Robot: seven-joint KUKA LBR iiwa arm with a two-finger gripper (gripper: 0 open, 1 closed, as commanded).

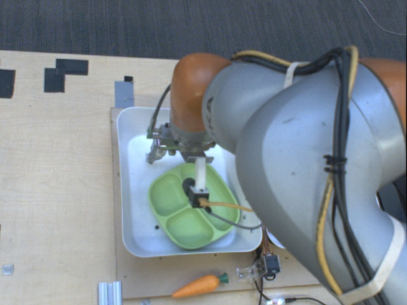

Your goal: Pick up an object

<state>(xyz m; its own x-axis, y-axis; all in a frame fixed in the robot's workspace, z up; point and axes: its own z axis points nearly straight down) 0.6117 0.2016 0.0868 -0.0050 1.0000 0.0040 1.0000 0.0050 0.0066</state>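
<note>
Camera view: pincer [164, 150] near green divided plate [173, 203].

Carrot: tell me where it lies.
The carrot lies on the bench, at the camera view's bottom, just outside the white bin that holds the green plate.

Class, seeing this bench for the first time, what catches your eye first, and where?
A bulky grey robot arm with an orange band looms from the right over a shallow white bin. In that bin lies a light green divided plastic plate. An orange carrot with a green top lies on the wooden bench below the bin.
</note>
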